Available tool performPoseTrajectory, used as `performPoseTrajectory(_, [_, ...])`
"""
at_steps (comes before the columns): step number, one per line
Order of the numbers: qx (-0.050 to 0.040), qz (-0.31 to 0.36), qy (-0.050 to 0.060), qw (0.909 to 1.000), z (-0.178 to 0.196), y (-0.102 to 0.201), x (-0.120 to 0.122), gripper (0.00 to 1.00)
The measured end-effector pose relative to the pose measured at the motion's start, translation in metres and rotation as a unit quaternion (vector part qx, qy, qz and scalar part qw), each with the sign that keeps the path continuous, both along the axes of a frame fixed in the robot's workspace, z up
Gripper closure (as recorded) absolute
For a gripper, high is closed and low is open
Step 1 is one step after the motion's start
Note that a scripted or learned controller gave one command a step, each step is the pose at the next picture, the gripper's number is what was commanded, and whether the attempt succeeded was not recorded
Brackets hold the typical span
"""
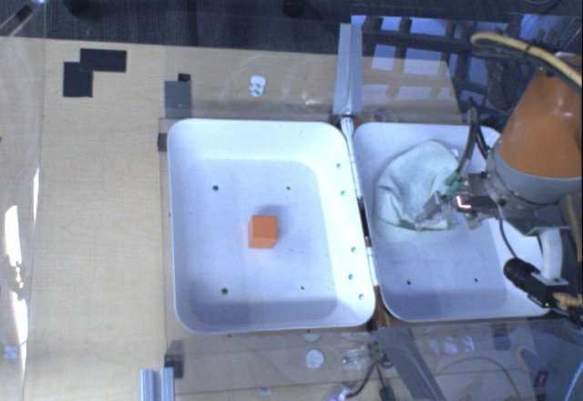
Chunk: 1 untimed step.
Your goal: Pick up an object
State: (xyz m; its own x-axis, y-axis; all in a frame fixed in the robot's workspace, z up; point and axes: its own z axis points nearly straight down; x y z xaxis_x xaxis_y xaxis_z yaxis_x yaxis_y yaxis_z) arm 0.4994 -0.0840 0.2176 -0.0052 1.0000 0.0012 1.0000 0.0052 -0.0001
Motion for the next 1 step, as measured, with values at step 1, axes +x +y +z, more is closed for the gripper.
performPoseTrajectory(1, [-0.0002, -0.048, 0.001, 0.9988, -0.0999, -0.0108, 0.0329, 0.0])
